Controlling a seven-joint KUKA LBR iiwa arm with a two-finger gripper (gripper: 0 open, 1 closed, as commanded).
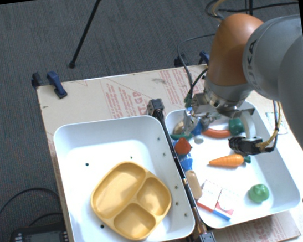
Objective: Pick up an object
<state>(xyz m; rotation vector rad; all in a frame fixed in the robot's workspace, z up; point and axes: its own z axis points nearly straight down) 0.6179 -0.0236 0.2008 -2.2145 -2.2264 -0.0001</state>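
gripper [196,118]: low over the right bin's [279,194] far-left corner, among small toys; couldn't tell its state.
carrot [227,160]: orange, tapered, smooth plastic, lay mid-bin, apart from gripper.
green ball [258,192]: knobbly, near right wall.
left bin [72,156]: held a yellow three-compartment plate [131,200], matte.
bench [109,95]: printed cardboard top.

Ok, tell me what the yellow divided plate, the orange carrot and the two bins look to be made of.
Yellow three-compartment plate: looks like matte moulded plastic, with even colour, rounded ridges and no glare.
Orange toy carrot with green top: probably smooth plastic, uniformly coloured; rubber is possible.
Shallow white left bin and shallow white right bin: likely slightly glossy plastic, with rounded moulded corners and soft highlights.
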